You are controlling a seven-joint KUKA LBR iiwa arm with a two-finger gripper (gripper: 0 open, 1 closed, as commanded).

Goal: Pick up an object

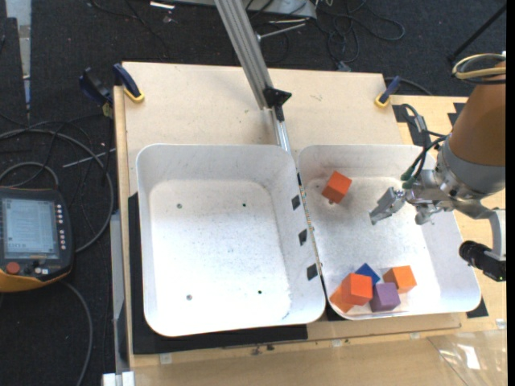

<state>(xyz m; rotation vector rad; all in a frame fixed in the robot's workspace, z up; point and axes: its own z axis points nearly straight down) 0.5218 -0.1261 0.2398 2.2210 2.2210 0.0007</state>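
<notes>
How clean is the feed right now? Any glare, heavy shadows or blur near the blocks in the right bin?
Camera view: light is even and soft, with no glare on the right bin; shadows are faint beside the lone orange block and the block cluster; blocks look sharp, the gripper slightly soft; bench edges bow mildly toward the frame borders.

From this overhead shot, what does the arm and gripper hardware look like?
The arm enters from the right: a wide orange-brown band above a grey wrist section. Dark cables run along the wrist toward the gripper, a small grey metal two-finger unit. A black fitting sticks out below the wrist at the right edge.
</notes>
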